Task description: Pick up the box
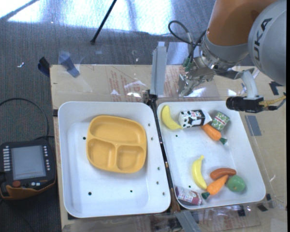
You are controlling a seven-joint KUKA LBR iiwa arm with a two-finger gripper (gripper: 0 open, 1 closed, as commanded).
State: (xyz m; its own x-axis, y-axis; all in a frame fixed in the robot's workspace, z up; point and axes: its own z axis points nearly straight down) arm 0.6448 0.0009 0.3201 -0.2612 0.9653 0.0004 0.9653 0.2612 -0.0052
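A grey carpeted floor (24, 37) surrounds a wooden bench (101, 79), with sunlight falling across the top of the scene. On the floor to the left of the bench lies a handheld control pad (25, 170) with a grey screen, orange trim and a black cable looping off it.

Two shallow white bins sit side by side on the bench. The left bin (111, 197) holds a yellow divided plate (117, 143) with three sections, lying towards the back of the bin.

The right bin (246, 153) holds toy food. The box (191, 118), a small milk carton patterned in black and white, lies on its side near the back edge of this bin. A banana (169, 119) lies just to its left, and a carrot (213, 132) just to its right, with a small green packet (221, 120) beyond the carrot. Near the front of the bin lie a second banana (198, 172), a sausage (223, 172), another carrot (216, 185), a green apple (236, 183) and a red and white pouch (187, 195).

The grey arm (261, 28) with its orange band reaches in from the upper right. Its gripper (189, 84) hangs above the bench just behind the right bin's back edge, up and slightly left of the box and not touching it. Whether its fingers are wide or narrow cannot be told; nothing is seen held between them.
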